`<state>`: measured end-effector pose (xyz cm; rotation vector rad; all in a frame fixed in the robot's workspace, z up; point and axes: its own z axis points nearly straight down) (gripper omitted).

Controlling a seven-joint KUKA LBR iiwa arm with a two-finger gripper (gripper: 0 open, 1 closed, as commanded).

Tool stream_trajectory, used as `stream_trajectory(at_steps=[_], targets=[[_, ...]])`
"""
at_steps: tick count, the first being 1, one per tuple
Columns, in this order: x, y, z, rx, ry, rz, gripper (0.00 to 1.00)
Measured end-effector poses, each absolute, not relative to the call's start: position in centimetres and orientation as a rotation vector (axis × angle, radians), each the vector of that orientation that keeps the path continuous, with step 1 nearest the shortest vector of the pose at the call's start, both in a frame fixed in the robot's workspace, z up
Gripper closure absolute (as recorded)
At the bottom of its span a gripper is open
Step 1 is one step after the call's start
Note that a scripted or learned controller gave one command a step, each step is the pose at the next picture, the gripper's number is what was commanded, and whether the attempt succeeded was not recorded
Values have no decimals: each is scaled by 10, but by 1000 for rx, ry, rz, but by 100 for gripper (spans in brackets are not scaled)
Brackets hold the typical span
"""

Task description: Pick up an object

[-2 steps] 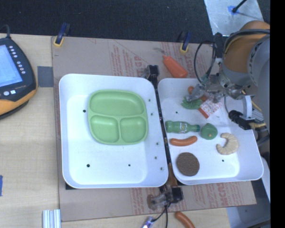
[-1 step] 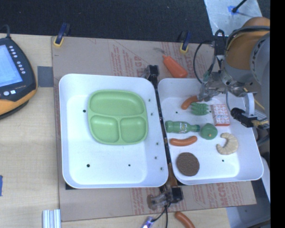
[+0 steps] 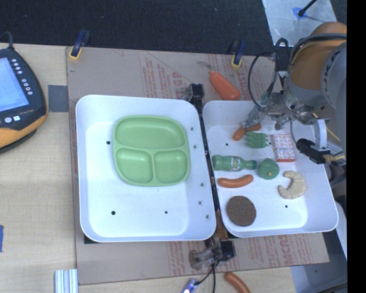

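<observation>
The gripper [image 3: 254,119] hangs low over the far part of the right bin [image 3: 317,221], and whether it is spread or pinching cannot be told from here. Just under it lies a small orange carrot [image 3: 240,132], tilted, with a leafy green toy [image 3: 257,140] touching close on its near side. A red and white card [image 3: 283,147] sits just to the right of that. Nearer are a green bottle [image 3: 230,162], a round green ball [image 3: 268,169], a sausage [image 3: 235,180], a croissant [image 3: 292,185] and a brown cookie [image 3: 240,210]. The left bin [image 3: 97,218] holds a green plate [image 3: 151,149] with three parts. The arm looks to be at the reaching step, and nothing seems lifted yet. Next it likely needs to settle around the carrot, squeeze and rise straight up.
</observation>
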<state>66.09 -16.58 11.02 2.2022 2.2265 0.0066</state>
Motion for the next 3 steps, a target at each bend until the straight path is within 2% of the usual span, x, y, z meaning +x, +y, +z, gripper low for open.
stream_trajectory(at_steps=[1, 2, 3], targets=[[657, -117, 93, 2217, 2229, -4, 0], [657, -165, 93, 2219, 2228, 1, 0], [655, -166, 102, 2223, 2234, -11, 100]])
